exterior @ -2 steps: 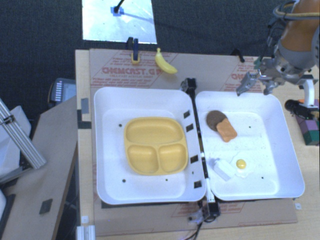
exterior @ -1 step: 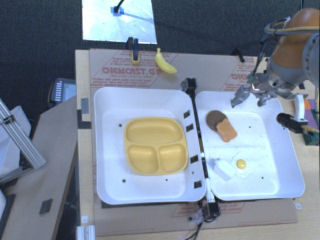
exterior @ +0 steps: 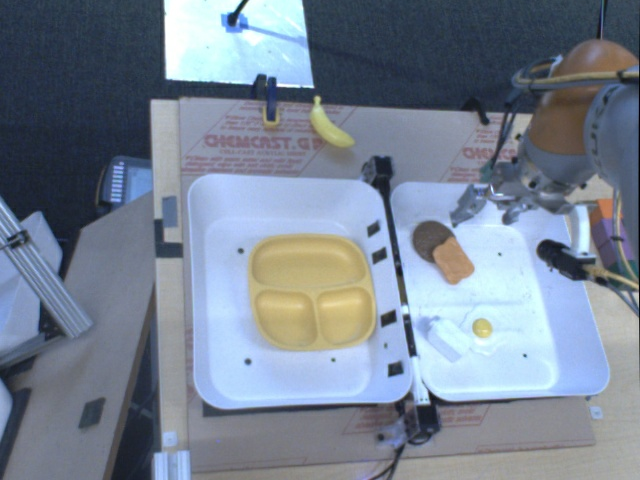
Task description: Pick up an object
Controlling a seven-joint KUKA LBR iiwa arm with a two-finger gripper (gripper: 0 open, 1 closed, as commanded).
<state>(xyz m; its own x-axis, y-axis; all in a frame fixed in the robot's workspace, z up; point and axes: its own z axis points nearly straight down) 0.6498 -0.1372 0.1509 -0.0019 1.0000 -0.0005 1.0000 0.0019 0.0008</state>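
Note:
The right bin holds a brown round piece with an orange block leaning against it. Nearer the front of that bin lie a fried-egg toy and a small white block. My gripper hangs over the bin's back part, up and to the right of the brown piece and apart from it. Its fingers are spread open with nothing between them.
A yellow divided plate lies in the left bin. A toy banana rests on the cardboard behind the bins, beside a yellow-and-blue clamp. A black clip rail runs between the bins. Cables hang at the right edge.

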